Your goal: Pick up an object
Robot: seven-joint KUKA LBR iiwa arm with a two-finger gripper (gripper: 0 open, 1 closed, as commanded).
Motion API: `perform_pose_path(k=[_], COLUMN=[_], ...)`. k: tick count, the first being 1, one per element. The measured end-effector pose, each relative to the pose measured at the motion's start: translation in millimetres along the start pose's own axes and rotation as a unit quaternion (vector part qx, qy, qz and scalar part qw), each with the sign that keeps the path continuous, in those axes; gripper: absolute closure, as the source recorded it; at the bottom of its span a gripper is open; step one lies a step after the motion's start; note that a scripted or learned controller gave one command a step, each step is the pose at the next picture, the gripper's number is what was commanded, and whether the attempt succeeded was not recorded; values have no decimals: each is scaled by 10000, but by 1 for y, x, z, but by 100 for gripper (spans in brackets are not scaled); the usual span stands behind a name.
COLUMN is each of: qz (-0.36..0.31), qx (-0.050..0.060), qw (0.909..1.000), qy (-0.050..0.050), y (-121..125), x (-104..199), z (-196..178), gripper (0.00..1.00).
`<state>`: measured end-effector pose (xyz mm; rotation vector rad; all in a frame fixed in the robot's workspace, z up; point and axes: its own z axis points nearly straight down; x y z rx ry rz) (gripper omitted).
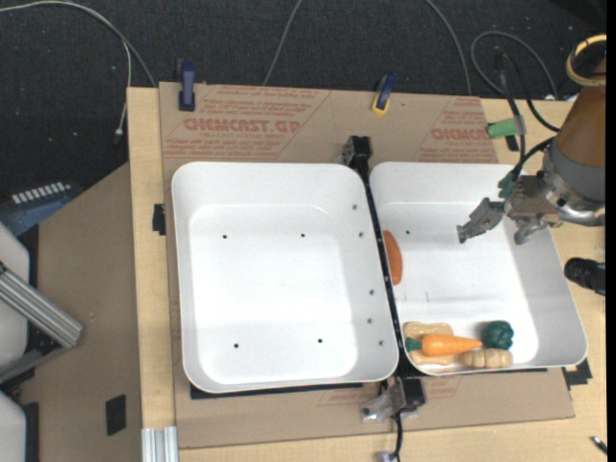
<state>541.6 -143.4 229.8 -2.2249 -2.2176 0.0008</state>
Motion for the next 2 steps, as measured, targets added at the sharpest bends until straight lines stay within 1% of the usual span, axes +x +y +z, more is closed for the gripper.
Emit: perform_pose_path(k=[1, 2], qz=[-11, -20], qx=[10, -9], qw=[10000, 10000], qy=[0, 2], y=[75, 52], x=[-46, -29], z=[54, 39], gripper=[0, 0])
